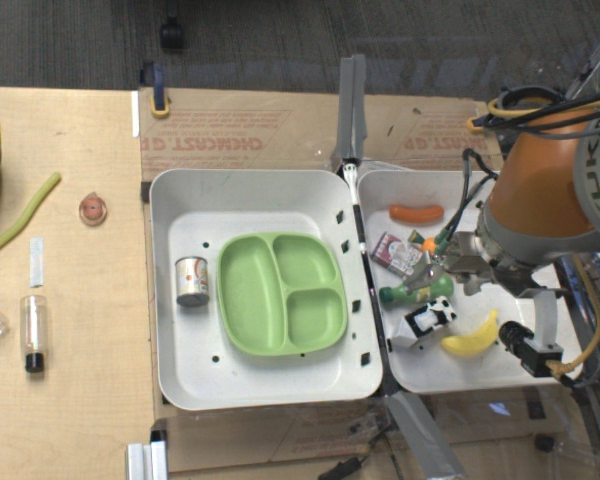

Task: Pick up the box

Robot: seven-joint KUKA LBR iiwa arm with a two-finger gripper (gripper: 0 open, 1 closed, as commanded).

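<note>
A banana (471,337) lies near the right bin's (480,383) front edge. Behind it, toward the bin's left wall, a small box (394,252) lies flat: likely light and stiff, best pinched across its sides. The gripper (442,268) sits just beside it; I cannot tell its state.

A single fixed camera looks down at a slant from above the bench, far enough back to take in both white bins (170,268), with floor along the top edge. The arm (540,193) enters from the right side.
</note>
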